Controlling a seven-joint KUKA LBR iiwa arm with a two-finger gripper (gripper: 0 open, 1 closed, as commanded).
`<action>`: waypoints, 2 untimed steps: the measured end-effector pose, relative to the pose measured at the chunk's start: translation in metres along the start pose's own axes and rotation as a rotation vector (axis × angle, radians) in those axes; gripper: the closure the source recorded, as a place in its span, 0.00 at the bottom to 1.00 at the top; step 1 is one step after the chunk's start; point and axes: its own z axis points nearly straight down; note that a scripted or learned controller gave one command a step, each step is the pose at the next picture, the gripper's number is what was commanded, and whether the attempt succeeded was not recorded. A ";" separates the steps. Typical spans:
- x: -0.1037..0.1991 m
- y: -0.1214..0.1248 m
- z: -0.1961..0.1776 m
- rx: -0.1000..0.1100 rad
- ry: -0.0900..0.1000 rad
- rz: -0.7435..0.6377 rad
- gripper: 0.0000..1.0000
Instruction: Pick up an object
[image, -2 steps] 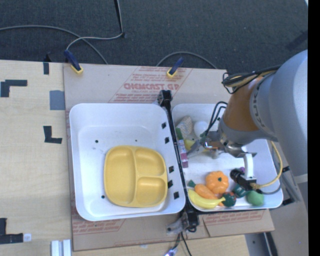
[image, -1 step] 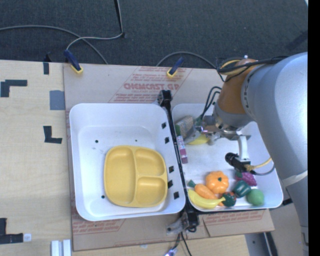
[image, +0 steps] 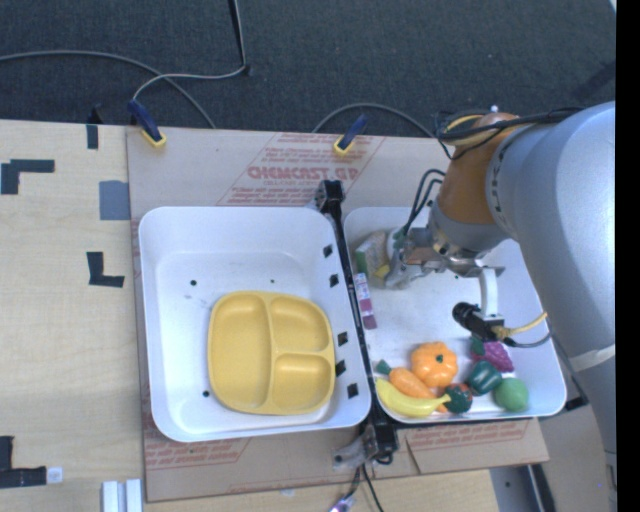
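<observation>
My gripper (image: 398, 266) is low in the far left part of the right bin (image: 420, 320), under the orange band of the arm (image: 470, 195). Right beside it on the left lies a pale, greenish object (image: 372, 256), blurred and partly hidden by the gripper. Whether the two touch cannot be made out. A small purple item (image: 367, 303) lies along the bin's left wall just below. At the near edge sits a cluster of toy food: a banana (image: 408, 402), a carrot (image: 408, 381), an orange pumpkin (image: 435, 362), a green pepper (image: 483, 377), purple grapes (image: 495, 353) and a green lime (image: 511, 394).
The left bin (image: 180, 250) holds a yellow divided plate (image: 270, 352). A black divider clip (image: 330, 195) sits between the bins at the far side. The arm's grey body (image: 580, 230) covers the right bin's right side. A black cable fitting (image: 472, 320) hangs over the bin's middle.
</observation>
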 end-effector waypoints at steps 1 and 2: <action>0.021 -0.034 -0.089 0.003 0.006 -0.001 1.00; 0.021 -0.035 -0.098 0.005 0.006 -0.002 1.00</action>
